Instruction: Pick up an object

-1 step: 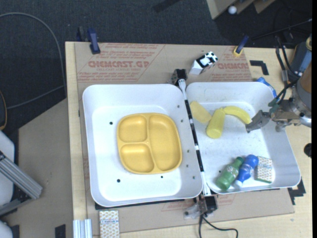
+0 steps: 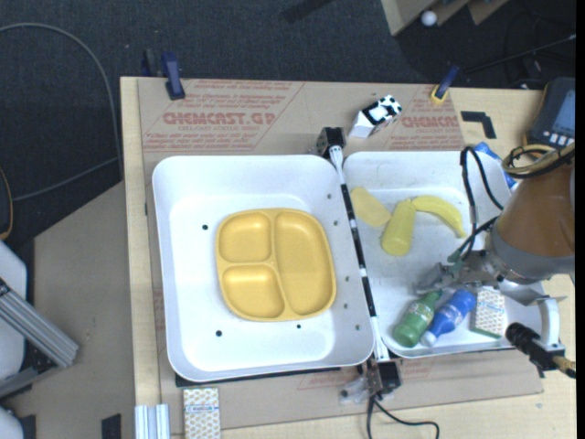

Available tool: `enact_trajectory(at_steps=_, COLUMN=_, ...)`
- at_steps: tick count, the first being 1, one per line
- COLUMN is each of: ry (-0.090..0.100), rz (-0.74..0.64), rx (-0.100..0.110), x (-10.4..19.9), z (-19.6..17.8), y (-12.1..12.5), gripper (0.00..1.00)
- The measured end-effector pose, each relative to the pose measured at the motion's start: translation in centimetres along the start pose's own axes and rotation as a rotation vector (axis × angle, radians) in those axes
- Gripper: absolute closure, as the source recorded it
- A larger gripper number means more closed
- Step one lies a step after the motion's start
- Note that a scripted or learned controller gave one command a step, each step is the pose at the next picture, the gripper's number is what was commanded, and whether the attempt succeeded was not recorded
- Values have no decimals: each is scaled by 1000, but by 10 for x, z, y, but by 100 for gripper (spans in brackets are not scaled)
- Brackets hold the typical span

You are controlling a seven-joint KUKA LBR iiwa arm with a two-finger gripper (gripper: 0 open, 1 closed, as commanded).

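Left shallow white bin [image 2: 174, 245]: yellow three-compartment plastic tray [image 2: 274, 265], flat, centred | right shallow white bin [image 2: 402, 165]: yellow cylinder [image 2: 398, 228], yellow banana [image 2: 439, 212], green bottle [image 2: 416, 321], blue bottle [image 2: 453, 313] lying side by side, candidate picks | gripper [image 2: 450, 279] low, just above bottles, seemingly lining up; fingers' state: cannot tell.

- You've got a green bottle [image 2: 416, 321] and a blue bottle [image 2: 452, 314] lying tilted, side by side, front of right bin [image 2: 402, 165].
- Yellow cylinder [image 2: 398, 228], banana [image 2: 439, 213], pale yellow block [image 2: 369, 207] farther back.
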State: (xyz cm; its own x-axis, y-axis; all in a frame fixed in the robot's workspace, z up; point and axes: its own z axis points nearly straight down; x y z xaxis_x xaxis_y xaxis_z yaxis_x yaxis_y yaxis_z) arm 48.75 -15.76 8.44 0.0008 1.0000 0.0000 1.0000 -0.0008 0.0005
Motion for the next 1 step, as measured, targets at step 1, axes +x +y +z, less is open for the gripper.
enact_trajectory(at_steps=1, ry=-1, rz=1, rx=-2, x=0, z=-10, y=0, gripper=100)
